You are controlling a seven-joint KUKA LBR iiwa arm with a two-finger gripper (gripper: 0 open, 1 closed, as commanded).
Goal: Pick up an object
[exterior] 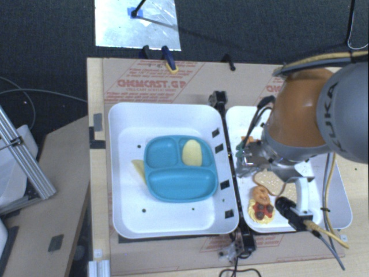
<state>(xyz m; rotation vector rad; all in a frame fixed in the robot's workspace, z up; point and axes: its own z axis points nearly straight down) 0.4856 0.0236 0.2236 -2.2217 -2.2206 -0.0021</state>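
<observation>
My arm (337, 111) is a chunky rounded thing, grey shell with black "KUKA" lettering running down the side, and a big glossy orange band (297, 111) wrapping the section above the wrist. Below the band there's a silvery metal wrist bit, and the gripper (245, 154) end looks like a cluster of dark and shiny hardware that's too small for me to make out properly. There's a black cable (258, 115) looping off the orange part, plus yellowish hoses (328, 180) trailing down the side.

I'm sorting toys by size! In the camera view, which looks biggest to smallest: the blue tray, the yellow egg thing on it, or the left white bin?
1. Left white bin: biggest, it holds the others.
2. Blue tray: fills the bin's middle.
3. Yellow egg: smallest, sitting in one tray compartment.
</observation>
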